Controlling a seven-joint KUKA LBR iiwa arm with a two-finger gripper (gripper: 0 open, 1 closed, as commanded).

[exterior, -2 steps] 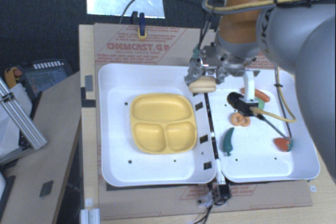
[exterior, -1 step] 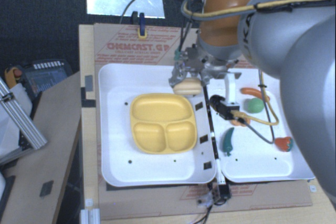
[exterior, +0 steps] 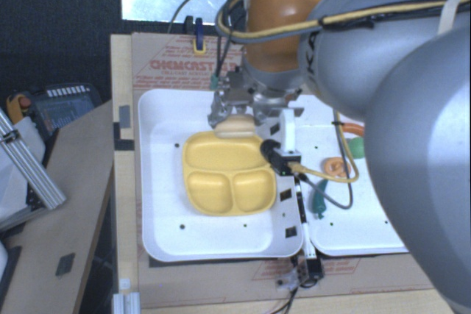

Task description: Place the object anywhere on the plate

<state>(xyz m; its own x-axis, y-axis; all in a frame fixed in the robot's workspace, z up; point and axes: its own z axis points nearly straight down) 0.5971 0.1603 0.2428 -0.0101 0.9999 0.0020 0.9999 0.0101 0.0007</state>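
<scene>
plate (exterior: pixel 227 176), yellow and split into three compartments, lay in the left white bin (exterior: pixel 165 232), a little toward that bin's right side, with its one long compartment at the far edge and two smaller ones side by side at the near edge. just beyond the plate's far rim sat a pale tan object (exterior: pixel 234 126), rounded and rather blurred, touching or just overlapping that rim; whether it rested on the plate or on the bin floor beside it could not be told. the gripper (exterior: pixel 229 114) hung directly over this object, its metal body close above it, and the object seemed to sit at the fingertips, but how far the jaws stood apart, and whether they had hold of it, could not be told from this slant. the grey arm (exterior: pixel 397 62) reached in from the right and covered much of the right bin (exterior: pixel 368 232), with its orange band (exterior: pixel 283 7) rising above the wrist. in the right bin, near the divide between the bins, lay a small orange ring-shaped thing (exterior: pixel 337 167), a green piece (exterior: pixel 356 148) just beyond it, an orange piece (exterior: pixel 352 129) at the arm's edge, and a dark green item (exterior: pixel 319 199) nearer the camera. a yellowish cable (exterior: pixel 346 176) looped across these things.
</scene>
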